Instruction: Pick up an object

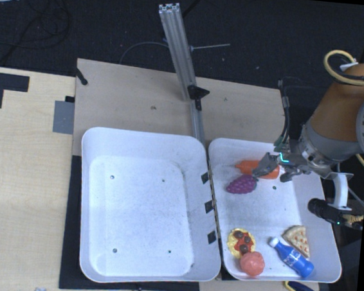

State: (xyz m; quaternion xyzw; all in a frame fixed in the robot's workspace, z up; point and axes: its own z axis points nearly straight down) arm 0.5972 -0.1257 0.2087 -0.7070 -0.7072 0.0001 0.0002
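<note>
The right bin holds an orange carrot-like piece, a purple grape bunch, a yellow and red toy, a pink-red ball, a blue bottle and a pizza slice. My gripper hangs over the far part of this bin, right at the orange piece's right end. Its dark fingers spread apart, and nothing shows between them. The grape bunch lies just left and nearer than the fingers.
The left bin lies beside the right one, joined by black clips. A grey metal rail slants up behind the bins. The arm's orange band rises at the right.
</note>
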